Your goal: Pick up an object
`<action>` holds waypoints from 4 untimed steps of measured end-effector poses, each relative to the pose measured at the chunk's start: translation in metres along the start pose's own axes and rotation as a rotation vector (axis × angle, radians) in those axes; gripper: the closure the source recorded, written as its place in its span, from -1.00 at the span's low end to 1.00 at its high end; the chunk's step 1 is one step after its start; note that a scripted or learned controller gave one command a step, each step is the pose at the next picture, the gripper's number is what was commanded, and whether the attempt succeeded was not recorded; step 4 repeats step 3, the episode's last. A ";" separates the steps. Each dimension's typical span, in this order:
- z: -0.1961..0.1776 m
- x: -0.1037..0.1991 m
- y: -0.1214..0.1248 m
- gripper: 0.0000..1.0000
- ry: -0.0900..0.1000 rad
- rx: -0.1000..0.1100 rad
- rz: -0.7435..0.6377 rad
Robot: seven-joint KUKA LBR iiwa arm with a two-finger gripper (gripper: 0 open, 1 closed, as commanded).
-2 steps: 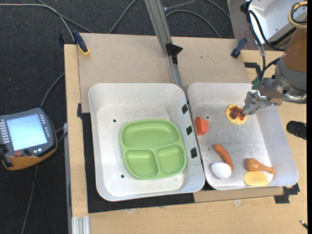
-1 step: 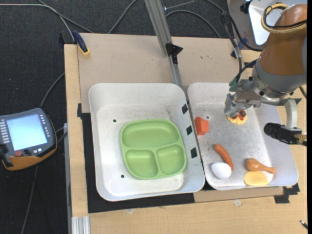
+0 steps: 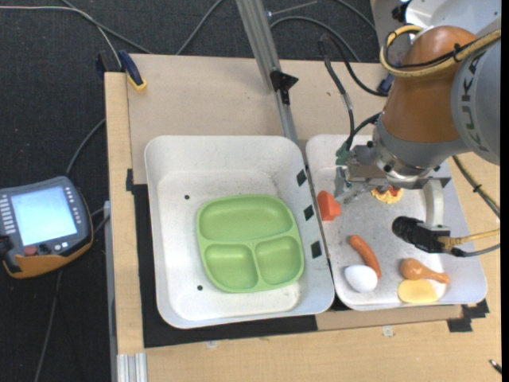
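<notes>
Matt green plastic tray (image 3: 250, 241) sits in a speckled white bin (image 3: 171, 173); bench (image 3: 199, 94) looks like bare wood; arm band (image 3: 425, 78) glossy orange.

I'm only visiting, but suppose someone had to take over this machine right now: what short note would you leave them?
Pincer: low over the right white bin, near its left wall; whether it is open or shut can't be seen.
Things: small orange block just below the pincer; orange carrot-shaped toy, white egg, tan drumstick toy and pale yellow piece toward the near edge. Green divided plastic plate lies in the left white bin.
Done: no object visibly held.
Left: grasp and lift one object.
</notes>
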State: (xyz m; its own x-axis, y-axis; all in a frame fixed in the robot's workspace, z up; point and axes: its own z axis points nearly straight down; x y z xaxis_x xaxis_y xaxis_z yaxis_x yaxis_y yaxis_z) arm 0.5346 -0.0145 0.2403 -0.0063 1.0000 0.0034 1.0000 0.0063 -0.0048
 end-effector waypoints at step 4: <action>0.006 0.106 -0.027 1.00 -0.002 -0.007 0.004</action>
